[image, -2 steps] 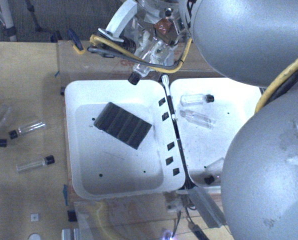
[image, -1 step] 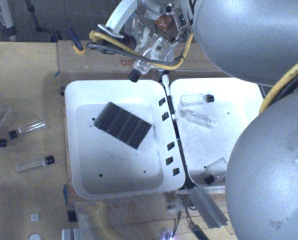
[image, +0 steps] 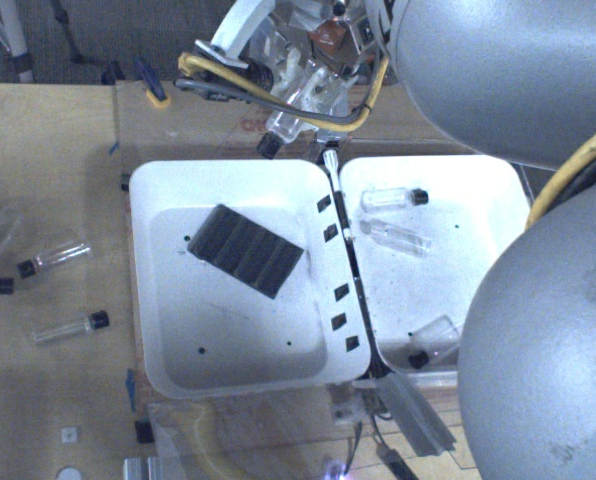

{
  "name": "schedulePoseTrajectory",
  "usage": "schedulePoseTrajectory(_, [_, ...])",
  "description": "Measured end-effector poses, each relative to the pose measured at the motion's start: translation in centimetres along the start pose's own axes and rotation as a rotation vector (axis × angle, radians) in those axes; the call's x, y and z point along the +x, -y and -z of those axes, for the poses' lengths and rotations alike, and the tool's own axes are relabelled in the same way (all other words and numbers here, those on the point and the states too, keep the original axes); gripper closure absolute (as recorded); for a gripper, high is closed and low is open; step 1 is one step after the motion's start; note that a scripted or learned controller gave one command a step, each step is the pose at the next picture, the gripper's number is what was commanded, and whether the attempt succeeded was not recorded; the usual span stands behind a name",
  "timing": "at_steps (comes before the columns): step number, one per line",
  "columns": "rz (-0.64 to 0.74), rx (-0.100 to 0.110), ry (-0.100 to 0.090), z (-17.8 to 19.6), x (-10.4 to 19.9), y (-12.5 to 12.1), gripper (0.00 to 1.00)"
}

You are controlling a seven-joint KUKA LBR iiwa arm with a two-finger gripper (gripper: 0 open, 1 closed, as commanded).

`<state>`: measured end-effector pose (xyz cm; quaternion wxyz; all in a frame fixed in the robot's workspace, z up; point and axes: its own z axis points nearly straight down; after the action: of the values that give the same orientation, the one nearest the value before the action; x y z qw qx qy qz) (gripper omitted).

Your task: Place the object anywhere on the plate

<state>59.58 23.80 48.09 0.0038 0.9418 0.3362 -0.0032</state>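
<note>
In right bin [image: 498, 183], clear vials [image: 393, 199].

I work in a robotics lab: my grey arm [image: 518, 58] trails yellow cabling [image: 278, 80] over a wooden counter [image: 48, 168] that carries two shallow white bins [image: 143, 183] set side by side. Small clear vials with black caps [image: 68, 325] lie loose on the counter, more sit in the right bin [image: 478, 173], and tripod legs [image: 13, 28] stand behind
</note>
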Motion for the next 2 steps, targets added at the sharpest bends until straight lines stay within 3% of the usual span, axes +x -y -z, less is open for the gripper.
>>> schedulePoseTrajectory(2, [0.005,-0.003,-0.003,1.89,0.18,0.16,1.00])
